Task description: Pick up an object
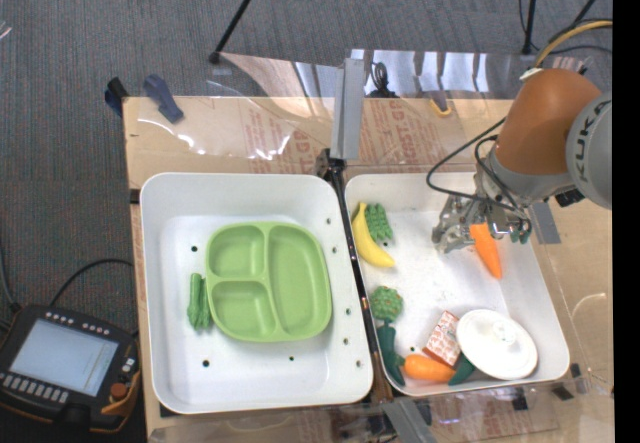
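Observation:
My gripper hangs over the back of the right bin, under the arm's orange band. Its fingers stand spread apart, so it is open. An orange carrot lies slanted just below it, its upper end between the two fingers and its tip pointing to the front right. Whether the fingers touch the carrot I cannot tell. Also in this bin are a yellow banana with a green ridged piece beside it, a broccoli head, a second carrot, a red and white packet and a white lid.
The left bin holds a green divided plate and a green bean pod. A metal post rises at the back between the bins. Black cables loop beside the arm at the right bin's back edge.

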### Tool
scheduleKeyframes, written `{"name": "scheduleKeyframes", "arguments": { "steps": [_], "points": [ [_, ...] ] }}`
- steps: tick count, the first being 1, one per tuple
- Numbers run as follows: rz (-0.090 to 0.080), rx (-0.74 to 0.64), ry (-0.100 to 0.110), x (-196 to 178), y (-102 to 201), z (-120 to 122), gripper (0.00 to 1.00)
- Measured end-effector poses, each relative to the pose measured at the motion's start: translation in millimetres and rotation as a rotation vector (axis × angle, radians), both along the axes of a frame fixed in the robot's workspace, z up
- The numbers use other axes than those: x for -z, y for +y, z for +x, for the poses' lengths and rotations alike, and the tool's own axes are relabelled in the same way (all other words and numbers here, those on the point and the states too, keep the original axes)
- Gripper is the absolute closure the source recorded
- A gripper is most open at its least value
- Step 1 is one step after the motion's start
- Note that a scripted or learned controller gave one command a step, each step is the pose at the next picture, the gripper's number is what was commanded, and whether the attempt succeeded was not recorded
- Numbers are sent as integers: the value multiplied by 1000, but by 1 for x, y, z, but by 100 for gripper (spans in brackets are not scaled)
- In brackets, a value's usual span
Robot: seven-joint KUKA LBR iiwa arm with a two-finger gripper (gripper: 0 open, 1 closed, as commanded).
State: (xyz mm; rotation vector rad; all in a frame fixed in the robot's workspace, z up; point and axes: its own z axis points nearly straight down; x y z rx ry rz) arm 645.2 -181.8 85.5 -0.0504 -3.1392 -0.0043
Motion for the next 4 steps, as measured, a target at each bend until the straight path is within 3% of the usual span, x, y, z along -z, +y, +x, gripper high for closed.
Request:
{"name": "scheduleKeyframes", "arguments": {
  "steps": [1,2,3,4],
  "points": [
    [0,-1,-1,-1,0,0,0],
    [-1,-44,-1,0,-31,-43,0],
    [0,-46,-2,-9,-30,-42,100],
    [0,48,-2,0,-17,0,100]
  ]
}}
